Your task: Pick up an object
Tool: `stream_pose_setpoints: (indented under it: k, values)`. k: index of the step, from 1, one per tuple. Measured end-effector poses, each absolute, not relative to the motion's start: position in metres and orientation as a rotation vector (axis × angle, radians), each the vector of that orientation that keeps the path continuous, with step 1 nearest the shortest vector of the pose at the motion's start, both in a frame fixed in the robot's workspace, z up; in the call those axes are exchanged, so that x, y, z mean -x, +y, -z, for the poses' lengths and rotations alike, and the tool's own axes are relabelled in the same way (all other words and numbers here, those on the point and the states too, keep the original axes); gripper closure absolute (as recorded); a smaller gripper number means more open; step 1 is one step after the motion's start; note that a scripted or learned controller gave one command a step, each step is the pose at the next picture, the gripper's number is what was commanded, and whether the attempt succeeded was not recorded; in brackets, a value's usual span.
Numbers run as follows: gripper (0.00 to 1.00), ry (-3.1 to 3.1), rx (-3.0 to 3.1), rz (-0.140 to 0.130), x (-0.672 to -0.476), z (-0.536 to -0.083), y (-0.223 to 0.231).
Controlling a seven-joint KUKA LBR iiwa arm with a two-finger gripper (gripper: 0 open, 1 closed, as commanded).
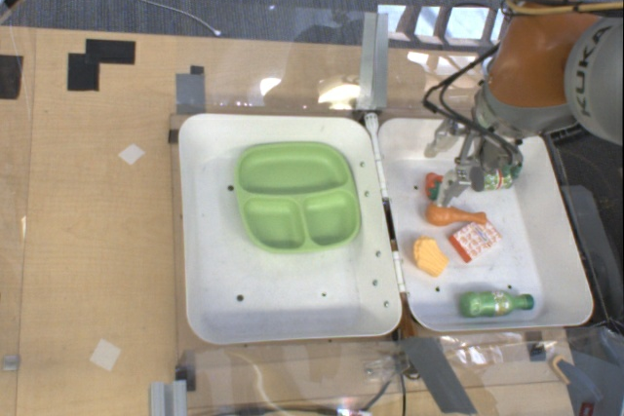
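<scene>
The gripper hangs over the upper middle of the right bin, below the arm's orange band. It sits just above an orange carrot-like toy, with a small red and green item to its left. A red and white packet lies below the carrot. A yellow corn-like piece lies lower left. A green bottle lies on its side near the bin's front. A small can-like object shows right of the gripper.
The left bin holds a green divided plate. A metal post stands between the bins at the back. Cables loop around the arm's wrist.
</scene>
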State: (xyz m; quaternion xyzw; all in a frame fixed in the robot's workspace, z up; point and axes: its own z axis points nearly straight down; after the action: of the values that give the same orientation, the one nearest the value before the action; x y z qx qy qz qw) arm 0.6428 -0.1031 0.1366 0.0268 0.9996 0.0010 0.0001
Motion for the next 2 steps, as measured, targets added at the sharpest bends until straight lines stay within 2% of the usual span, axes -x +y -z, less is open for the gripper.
stream_pose_setpoints:
  k: [1,2]
  values:
    - [0.0,3.115,0.281,0.003,-0.605,-0.09,-0.099]
    - [1.0,3.097,0.287,0.009,-0.61,-0.105,-0.098]
